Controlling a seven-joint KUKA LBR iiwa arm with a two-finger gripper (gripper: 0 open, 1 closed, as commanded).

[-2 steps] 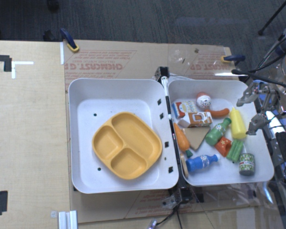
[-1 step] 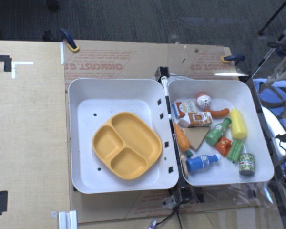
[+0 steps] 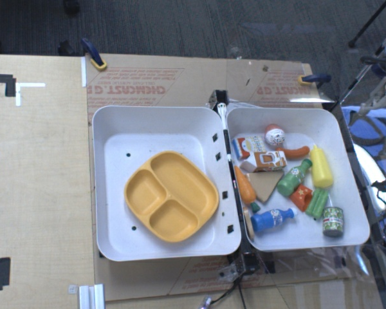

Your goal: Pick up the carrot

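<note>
Against right bin's [image 3: 347,172] left wall: carrot [image 3: 245,187], beside the cardboard wedge [image 3: 265,185].
Handling: we judge it light, rigid, smooth plastic.
Hold: mid-body, across width.
Fingers: we cannot tell.

The light wooden bench [image 3: 38,192] carries a flat brown cardboard sheet [image 3: 154,82]; two shallow white bins [image 3: 109,192] lie on it.

Lab-like workspace, wooden bench [image 3: 38,192], clamped cardboard sheet [image 3: 180,82], grey carpet [image 3: 212,11], office chair wheels [image 3: 71,5]
</note>
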